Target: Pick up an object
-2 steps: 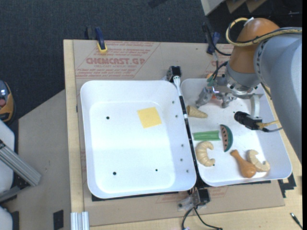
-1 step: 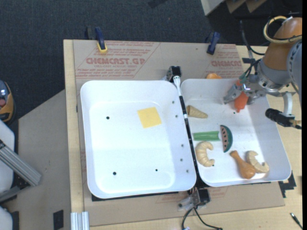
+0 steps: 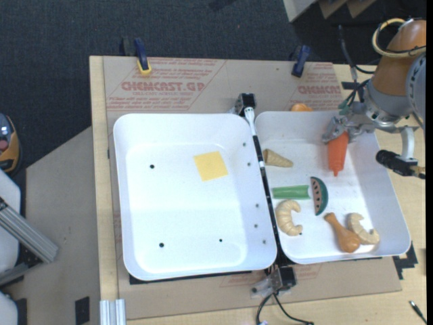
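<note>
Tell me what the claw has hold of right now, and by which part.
The claw holds the orange carrot by its top end. The carrot hangs upright over the right bin, its tip pointing down.

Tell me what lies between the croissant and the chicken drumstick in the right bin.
In the camera view, the watermelon slice stands between the croissant and the chicken drumstick, slightly farther back; below it the bin floor is bare.

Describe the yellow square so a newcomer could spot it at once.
Look in the left bin. The yellow square lies flat near its back right, alone on the floor. It is thin and plain yellow, unlike the shaped food toys in the right bin.
</note>
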`<state>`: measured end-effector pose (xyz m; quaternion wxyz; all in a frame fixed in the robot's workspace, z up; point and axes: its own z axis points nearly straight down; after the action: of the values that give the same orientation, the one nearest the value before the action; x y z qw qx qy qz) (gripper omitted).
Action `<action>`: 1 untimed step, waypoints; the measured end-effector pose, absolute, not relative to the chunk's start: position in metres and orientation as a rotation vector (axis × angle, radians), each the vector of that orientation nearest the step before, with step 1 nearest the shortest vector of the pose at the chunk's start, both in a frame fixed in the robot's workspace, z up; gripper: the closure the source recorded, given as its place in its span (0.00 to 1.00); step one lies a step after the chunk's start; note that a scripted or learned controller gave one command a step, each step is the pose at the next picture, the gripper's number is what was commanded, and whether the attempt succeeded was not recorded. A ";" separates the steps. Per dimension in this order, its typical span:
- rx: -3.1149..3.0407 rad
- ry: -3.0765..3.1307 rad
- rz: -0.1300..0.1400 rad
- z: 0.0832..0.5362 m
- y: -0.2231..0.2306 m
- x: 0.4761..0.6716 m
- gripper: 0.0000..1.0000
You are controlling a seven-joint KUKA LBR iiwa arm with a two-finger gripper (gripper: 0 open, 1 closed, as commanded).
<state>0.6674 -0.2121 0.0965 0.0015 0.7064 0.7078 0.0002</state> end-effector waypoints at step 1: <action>2.206 2.222 0.013 0.217 -0.147 0.669 1.00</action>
<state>0.6694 -0.1470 0.2171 0.0052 0.7047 0.7095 0.0040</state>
